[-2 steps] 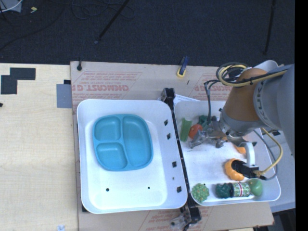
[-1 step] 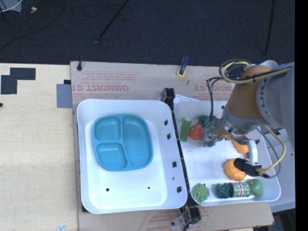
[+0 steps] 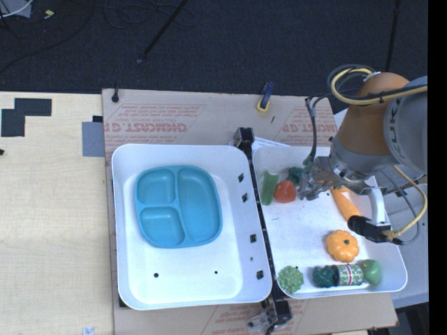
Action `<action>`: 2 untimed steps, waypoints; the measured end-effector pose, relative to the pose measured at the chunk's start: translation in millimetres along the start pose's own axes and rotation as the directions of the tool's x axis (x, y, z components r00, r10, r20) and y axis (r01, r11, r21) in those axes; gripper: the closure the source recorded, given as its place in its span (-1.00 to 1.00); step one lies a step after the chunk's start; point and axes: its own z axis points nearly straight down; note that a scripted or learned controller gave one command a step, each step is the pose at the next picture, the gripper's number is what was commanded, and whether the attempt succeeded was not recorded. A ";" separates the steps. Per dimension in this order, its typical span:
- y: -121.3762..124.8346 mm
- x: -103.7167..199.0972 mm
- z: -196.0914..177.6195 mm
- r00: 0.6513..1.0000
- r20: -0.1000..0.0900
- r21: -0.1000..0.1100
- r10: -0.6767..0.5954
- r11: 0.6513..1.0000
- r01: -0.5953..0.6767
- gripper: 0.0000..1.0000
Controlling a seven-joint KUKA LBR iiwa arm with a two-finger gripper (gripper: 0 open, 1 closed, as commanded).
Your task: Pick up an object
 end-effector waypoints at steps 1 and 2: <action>-5.8 4.3 -59.2 1.000 0.000 -0.001 0.000 1.000 0.000 1.00; -5.6 3.6 -74.3 1.000 0.000 0.003 -0.001 1.000 0.001 1.00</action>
